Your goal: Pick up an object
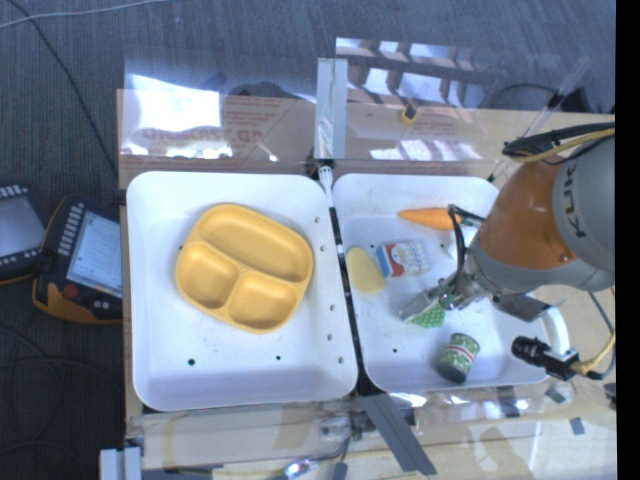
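Observation:
The right bin (390, 363) holds an orange carrot (432, 218) near its back, a white packet with red and blue print (402, 259), a pale yellow oval piece (364, 270) by the left wall, a small green-patterned item (431, 317) and a dark green can (458, 356) lying toward the front. My gripper (425, 305) reaches in from the right and sits low over the bin floor, right at the green-patterned item. The arm's orange band (528, 223) hangs above it.
The left bin (160, 358) holds a yellow three-compartment plate (244, 265). Clear plastic walls (330, 108) stand behind both bins. A handheld controller (80, 258) lies on the floor at far left. Cables and a black fitting (540, 351) trail by the right bin's front right corner.

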`<state>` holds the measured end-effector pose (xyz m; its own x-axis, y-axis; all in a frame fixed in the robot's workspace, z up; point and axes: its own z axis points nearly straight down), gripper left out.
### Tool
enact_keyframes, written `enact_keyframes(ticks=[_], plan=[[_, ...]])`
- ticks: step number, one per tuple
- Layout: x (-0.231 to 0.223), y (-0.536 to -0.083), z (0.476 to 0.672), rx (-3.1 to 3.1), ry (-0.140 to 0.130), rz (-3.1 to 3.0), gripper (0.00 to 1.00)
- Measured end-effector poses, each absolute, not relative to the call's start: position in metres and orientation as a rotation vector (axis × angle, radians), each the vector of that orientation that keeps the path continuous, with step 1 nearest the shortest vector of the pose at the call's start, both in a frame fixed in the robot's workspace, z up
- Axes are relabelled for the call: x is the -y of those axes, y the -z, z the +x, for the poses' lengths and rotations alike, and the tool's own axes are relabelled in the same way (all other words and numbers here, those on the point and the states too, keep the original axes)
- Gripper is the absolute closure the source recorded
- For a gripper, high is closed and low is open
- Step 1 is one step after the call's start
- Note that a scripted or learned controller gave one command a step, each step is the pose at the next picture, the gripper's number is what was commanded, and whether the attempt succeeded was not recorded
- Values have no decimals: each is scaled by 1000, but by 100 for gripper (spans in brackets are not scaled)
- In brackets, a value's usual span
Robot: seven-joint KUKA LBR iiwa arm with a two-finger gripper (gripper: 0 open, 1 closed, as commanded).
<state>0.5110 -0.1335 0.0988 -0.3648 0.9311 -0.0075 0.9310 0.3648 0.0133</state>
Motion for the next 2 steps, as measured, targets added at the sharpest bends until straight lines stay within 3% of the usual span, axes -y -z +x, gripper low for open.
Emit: enact_keyframes(ticks=[1,2], plan=[[45,-182,565,-2638,1,1707,100],[50,-181,493,-2451,5,1973,100]])
